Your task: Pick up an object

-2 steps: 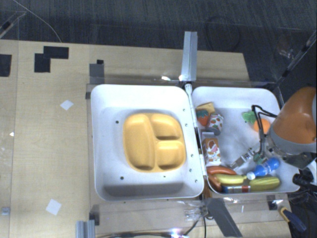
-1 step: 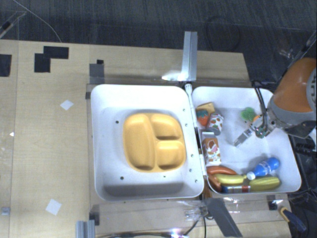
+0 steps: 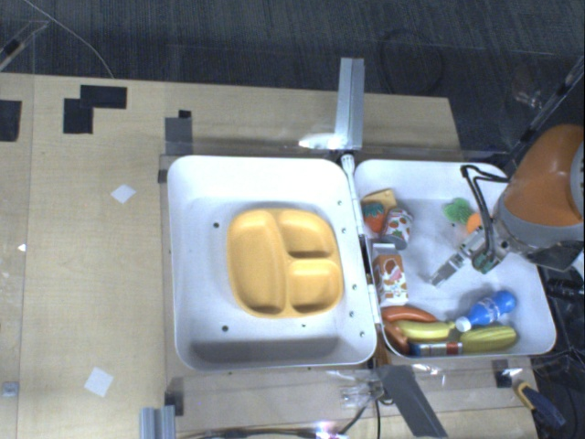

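Orange-banded and reaching in from the right, the arm hangs its gripper [image 3: 454, 268] over the bare middle of the right bin [image 3: 430, 183], its fingers apart and nothing between them. By my reading the pick has not begun; descent, closing and lift all remain. Candidates lie around it: a blue bottle [image 3: 487, 310] and a banana [image 3: 462, 337] along the near edge, small printed cartons [image 3: 389, 278] by the left wall. The left bin [image 3: 192, 245] holds a yellow divided tray [image 3: 283, 262].
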Robot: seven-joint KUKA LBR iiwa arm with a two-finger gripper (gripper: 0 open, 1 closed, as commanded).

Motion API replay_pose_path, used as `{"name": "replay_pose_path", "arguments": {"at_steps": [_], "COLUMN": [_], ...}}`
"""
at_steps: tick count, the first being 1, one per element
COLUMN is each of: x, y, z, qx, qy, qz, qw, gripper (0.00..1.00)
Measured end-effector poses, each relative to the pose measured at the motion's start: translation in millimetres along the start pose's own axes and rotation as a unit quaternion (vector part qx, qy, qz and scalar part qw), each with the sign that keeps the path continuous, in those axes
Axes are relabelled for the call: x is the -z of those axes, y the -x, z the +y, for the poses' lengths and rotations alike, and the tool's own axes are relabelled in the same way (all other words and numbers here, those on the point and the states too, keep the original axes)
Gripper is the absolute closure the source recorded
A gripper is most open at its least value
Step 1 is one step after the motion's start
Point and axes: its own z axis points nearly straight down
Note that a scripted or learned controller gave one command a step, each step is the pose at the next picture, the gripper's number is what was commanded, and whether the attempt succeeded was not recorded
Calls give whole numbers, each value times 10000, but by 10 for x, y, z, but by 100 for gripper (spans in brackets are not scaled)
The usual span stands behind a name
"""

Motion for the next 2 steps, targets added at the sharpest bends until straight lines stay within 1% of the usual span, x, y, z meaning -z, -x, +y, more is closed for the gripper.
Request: {"name": "replay_pose_path", "arguments": {"at_steps": [1,2], "x": [9,226], "y": [-287,-158], "z": [-176,271], "qx": [-1125,-1709], "qy": [2,-31], "qz": [-7,35], "qw": [9936,9853], "gripper": [0,0]}}
